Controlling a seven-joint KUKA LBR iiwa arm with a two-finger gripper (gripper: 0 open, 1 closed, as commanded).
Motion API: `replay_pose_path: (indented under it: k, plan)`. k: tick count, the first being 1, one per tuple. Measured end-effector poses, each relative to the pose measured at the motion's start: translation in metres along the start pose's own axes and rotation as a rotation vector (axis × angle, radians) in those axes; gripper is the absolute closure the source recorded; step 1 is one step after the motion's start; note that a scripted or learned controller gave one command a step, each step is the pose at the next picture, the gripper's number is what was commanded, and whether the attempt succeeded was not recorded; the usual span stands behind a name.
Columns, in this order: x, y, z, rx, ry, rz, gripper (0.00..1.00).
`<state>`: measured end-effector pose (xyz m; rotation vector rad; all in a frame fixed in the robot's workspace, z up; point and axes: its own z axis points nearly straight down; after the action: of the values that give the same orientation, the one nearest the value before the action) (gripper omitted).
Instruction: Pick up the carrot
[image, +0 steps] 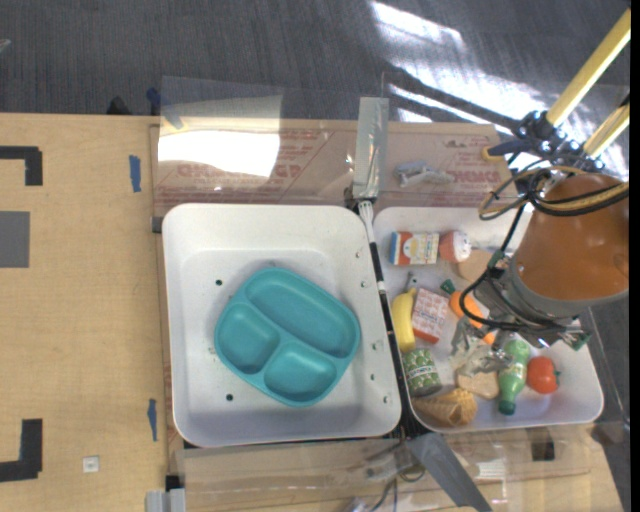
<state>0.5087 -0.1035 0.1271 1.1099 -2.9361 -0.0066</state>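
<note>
Crowding is the hazard: the grey two-finger gripper (487, 335) hangs low in the right white bin (585, 400), its grip state impossible to tell. The orange carrot (468, 305) lies partly hidden just beside it, between a red-and-white packet (431, 313) and a green bottle (512, 378). A blind close could catch a neighbour or nudge the carrot away.

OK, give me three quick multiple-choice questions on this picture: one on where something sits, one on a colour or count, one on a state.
1. Where does the teal three-compartment plastic plate lie?
A. left white bin
B. right white bin
C. cardboard bench

2. How many compartments has the plate?
A. two
B. three
C. five

3. How does the small green toy bottle sit?
A. on the plate
B. upright on the bench
C. lying among the toy foods

Answers: 1 A, it rests on the left bin's floor. 2 B, three hollows show. 3 C, it lies beside the red tomato.
</note>
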Motion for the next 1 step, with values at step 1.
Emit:
replay_pose_path:
  k: [1]
  plan:
    - [-0.0134, 0.0215, -0.1088, 0.014, -0.009, -0.36, 1.0]
